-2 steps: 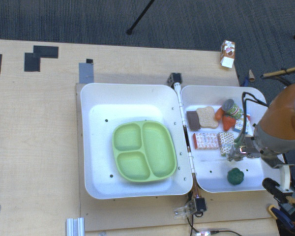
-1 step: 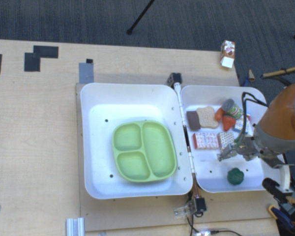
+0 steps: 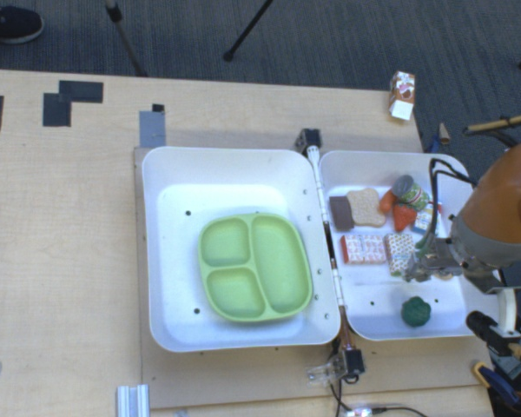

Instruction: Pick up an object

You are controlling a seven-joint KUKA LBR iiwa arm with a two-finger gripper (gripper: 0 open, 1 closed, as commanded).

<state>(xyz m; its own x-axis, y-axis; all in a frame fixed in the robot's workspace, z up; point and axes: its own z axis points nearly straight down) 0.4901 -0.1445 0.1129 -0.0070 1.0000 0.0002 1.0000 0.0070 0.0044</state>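
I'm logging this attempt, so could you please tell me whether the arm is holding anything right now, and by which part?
It cannot be told: the end effector is low in the right bin, beside the patterned packet, and no hold shows.

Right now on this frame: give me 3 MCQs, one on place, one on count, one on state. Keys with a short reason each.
1. Where does the green plate lie?
A. In the left bin
B. In the right bin
C. On the bench outside the bins

2. How many compartments does the plate have?
A. Two
B. Three
C. Five

3. How does the green ball sit relative to the end effector?
A. Between its fingers
B. Loose on the bin floor, apart from it
C. Stacked on the plate

Key:
1 A: the plate rests on the floor of the left bin.
2 B: two small sections on the left side and one long one on the right.
3 B: the ball lies by itself in the right bin, below the end effector in the image, with white floor around it.
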